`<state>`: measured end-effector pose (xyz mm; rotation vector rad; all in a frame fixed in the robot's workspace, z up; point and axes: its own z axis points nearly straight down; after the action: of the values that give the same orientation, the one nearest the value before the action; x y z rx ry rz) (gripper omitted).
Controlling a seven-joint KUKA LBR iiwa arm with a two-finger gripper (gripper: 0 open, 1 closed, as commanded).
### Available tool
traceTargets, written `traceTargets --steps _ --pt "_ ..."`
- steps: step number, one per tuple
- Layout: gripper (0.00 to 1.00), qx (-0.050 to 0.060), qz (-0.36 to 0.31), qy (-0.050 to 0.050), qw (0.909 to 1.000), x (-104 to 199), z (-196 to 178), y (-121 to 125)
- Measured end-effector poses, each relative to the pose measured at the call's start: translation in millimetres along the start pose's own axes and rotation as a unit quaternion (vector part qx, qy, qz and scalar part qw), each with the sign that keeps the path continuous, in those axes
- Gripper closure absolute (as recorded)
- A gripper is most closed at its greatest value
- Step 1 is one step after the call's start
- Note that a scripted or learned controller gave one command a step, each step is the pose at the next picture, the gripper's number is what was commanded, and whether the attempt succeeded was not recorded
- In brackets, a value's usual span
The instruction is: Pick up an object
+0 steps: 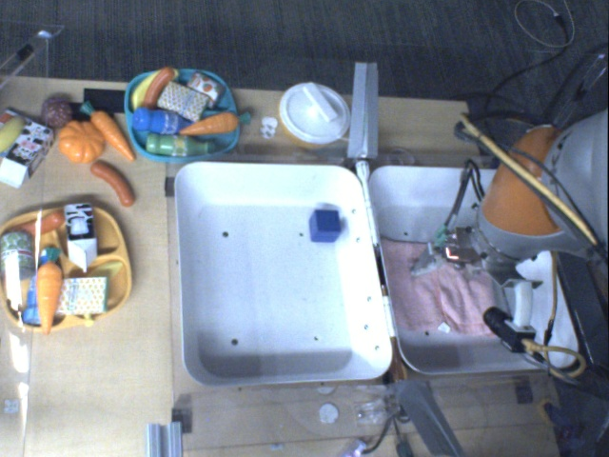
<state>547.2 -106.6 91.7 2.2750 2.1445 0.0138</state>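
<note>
A small blue cube (325,224) lies in the left white bin (238,350), toward its upper right. A pink cloth (440,298) is spread over the floor of the right white bin (404,193). The arm, with its orange band (519,198), leans in over the right bin. My gripper (451,252) is low over the upper edge of the pink cloth, and the wrist hides much of it. The blue cube sits well to the left of the gripper, across the wall between the bins.
On the bench to the left stand a blue bowl (152,149) and a yellow plate (116,255), both holding toy food, with a toy pumpkin (80,142), carrot and sausage (113,182) between them. A white lidded tub (314,112) stands behind the bins. Cables hang at the right.
</note>
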Motion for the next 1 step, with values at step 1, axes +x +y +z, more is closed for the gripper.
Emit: traceTargets --steps 1 --pt "0.00 0.000 0.000 0.000 1.0000 0.0 0.0 0.0"
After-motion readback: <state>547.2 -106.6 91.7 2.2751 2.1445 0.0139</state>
